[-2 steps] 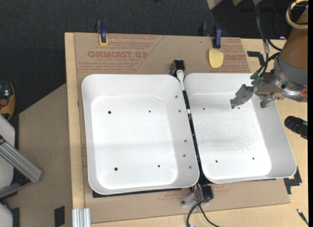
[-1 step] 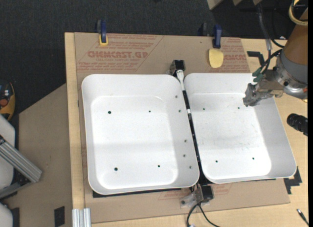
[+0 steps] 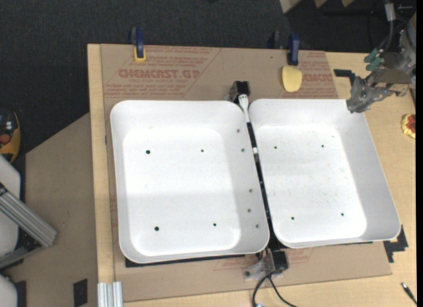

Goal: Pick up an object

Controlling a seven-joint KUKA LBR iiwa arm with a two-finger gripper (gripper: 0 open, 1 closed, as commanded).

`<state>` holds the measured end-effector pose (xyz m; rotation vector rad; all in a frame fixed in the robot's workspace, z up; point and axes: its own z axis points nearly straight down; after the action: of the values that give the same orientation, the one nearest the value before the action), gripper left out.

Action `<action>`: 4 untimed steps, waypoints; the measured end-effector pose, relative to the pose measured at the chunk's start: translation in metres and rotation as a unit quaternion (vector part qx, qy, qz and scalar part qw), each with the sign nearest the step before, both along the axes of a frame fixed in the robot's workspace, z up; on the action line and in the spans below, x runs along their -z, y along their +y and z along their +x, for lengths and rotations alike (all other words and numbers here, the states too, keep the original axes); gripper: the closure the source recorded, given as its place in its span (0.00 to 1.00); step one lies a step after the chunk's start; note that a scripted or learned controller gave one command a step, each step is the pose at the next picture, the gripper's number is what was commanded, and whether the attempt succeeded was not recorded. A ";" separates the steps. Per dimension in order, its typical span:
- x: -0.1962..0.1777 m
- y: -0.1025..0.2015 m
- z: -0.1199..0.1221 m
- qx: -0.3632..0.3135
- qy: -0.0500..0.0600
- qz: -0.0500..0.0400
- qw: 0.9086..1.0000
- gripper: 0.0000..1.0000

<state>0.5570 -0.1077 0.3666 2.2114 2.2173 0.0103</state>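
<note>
Cabling and a small black fitting sit lowest in the view, at the near end of the seam where the right bin meets the left bin. A second black fitting marks the far end of that seam. The right bin's floor shows broad bare white marked by a few small dark dots, and its raised rim touches the left bin's rim along the whole seam. Its outer near corner overhangs the brown board beneath.

A pale yellow object lies on the board just beyond the right bin's far rim, outside both bins and just below a blue clamp.

The gripper hangs at the right bin's far outer corner, right by the rim and well apart from the yellow object. Whether the claw is open or closed cannot be told at this size, nor whether it touches the rim.
</note>
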 end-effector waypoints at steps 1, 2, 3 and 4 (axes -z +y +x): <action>0.065 0.057 0.038 -0.001 0.008 0.002 1.000 1.00; 0.027 -0.040 0.040 0.005 0.002 -0.001 1.000 1.00; 0.089 0.019 0.067 -0.001 0.009 0.002 1.000 1.00; 0.023 -0.003 0.054 0.002 0.002 0.000 1.000 1.00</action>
<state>0.6105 -0.1107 0.3437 2.2173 2.2143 0.0063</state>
